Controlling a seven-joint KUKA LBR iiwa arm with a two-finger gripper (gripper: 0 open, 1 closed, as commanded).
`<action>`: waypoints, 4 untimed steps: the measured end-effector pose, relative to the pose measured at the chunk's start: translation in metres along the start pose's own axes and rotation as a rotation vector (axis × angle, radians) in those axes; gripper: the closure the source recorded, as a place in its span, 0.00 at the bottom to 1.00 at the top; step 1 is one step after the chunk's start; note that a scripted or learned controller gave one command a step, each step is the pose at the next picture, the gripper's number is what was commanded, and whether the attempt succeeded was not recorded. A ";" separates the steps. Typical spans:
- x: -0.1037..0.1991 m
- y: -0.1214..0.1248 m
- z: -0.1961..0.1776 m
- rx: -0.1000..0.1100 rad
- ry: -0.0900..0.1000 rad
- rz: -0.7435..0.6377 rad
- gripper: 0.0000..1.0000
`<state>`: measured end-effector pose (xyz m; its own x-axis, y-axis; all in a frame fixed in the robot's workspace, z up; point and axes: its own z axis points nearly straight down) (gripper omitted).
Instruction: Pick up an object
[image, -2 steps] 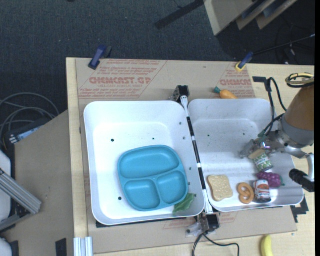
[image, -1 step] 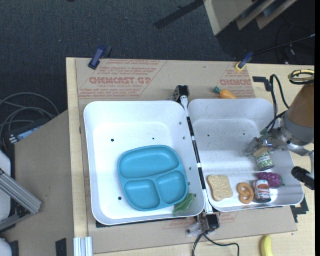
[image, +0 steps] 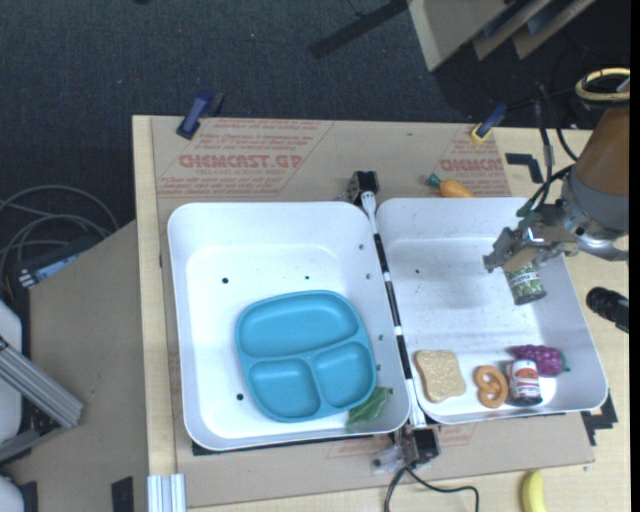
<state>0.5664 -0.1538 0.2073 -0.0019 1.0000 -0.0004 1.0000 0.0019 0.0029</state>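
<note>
Arm (image: 600, 180) reached in from the right, over the far right part of the right bin (image: 450, 260). Hand (image: 520, 262) was above the bin floor with a small jar (image: 526, 283) at its fingertips: green-labelled, dark contents, tilted. The jar sat between the fingers, hand closed on it; it looked lifted off the bin floor, though the height could not be judged for certain.

Right bin, near edge, left to right: a slice of bread (image: 440, 374) lying flat; a pretzel (image: 490, 385) just beside it; a small can with a red label (image: 525, 381) upright, touching or nearly touching the pretzel; a bunch of purple grapes (image: 540, 357) just behind the can. All of these were well apart from the hand.

Left bin (image: 200, 240): a blue divided plate (image: 303, 352) with three compartments, lying flat toward the near side. A green leafy item (image: 368, 408) rested at the plate's near right corner against the bin wall; could not tell exactly what it was.

On the table (image: 250, 160) outside the bins: an orange carrot-like item (image: 452, 187) behind the right bin, a blue clamp (image: 198, 113) at the far left corner, another clamp (image: 489, 122) at the far right, and a yellow banana end (image: 534, 490) at the near edge.
</note>
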 end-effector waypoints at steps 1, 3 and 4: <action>0.052 0.038 -0.022 0.001 0.000 0.001 1.00; 0.146 -0.016 -0.022 0.006 0.002 0.000 1.00; 0.175 -0.041 -0.031 0.006 0.002 0.001 1.00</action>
